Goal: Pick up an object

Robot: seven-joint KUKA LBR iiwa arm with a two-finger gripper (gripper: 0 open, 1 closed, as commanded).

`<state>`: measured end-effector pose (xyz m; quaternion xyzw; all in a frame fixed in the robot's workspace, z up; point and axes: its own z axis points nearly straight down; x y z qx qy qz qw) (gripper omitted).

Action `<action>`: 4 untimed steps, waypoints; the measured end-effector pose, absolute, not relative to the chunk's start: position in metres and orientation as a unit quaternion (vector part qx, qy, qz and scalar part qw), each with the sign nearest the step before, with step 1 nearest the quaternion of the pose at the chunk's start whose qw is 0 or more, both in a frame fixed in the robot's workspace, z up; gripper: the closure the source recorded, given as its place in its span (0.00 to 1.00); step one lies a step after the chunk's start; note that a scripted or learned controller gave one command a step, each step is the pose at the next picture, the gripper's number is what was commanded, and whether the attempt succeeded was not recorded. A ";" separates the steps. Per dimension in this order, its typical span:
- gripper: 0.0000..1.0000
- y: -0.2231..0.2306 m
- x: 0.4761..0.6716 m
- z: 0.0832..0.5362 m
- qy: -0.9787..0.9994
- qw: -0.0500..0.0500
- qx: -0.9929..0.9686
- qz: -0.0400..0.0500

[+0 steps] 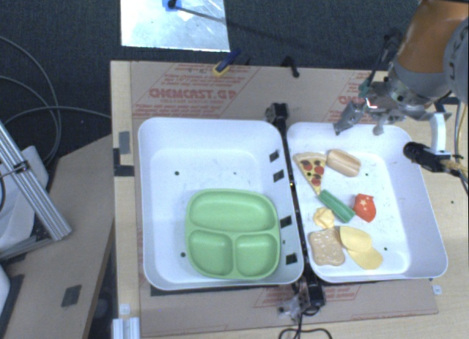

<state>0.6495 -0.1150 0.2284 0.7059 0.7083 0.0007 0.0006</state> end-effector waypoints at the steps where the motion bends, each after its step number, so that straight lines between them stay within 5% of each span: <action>1: 0.00 -0.086 0.628 0.115 0.710 -0.004 0.705 -0.002; 2: 0.00 -0.100 0.569 0.082 0.707 -0.002 0.707 -0.001; 3: 0.00 -0.088 0.561 0.084 0.708 -0.001 0.707 0.000; 4: 1.00 -0.089 0.563 0.095 0.707 0.001 0.707 0.001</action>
